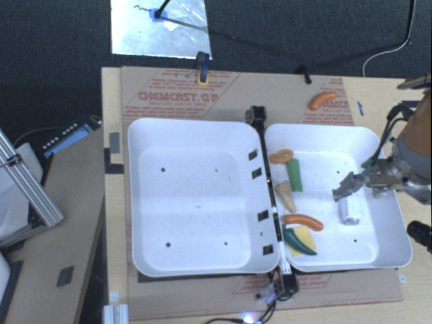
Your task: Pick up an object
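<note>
One white cylinder (350, 211) lies just below the tool (343, 189), whose grip is unclear.

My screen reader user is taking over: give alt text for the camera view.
The gripper hangs over the right bin beside a white cylinder; a green stick, two orange sausages and other toy food lie along the bin's left side.
</note>
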Action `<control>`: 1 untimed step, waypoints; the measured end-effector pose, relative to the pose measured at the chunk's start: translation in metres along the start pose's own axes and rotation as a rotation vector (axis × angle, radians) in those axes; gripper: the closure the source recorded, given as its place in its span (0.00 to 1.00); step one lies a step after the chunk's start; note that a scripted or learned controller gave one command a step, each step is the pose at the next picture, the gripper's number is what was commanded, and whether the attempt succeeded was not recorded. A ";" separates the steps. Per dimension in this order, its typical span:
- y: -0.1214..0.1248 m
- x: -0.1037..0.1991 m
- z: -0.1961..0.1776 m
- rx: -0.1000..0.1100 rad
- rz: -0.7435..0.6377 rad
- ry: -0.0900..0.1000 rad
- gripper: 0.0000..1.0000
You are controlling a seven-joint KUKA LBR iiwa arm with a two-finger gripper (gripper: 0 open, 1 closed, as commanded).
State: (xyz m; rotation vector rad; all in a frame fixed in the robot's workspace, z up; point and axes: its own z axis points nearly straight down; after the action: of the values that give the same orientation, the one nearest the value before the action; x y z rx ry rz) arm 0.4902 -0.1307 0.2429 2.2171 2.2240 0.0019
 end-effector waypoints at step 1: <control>0.145 0.014 0.155 -0.002 -0.007 -0.001 0.00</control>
State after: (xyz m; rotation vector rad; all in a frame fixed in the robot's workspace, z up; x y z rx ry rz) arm 0.6349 -0.1168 0.0886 2.2082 2.2296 0.0037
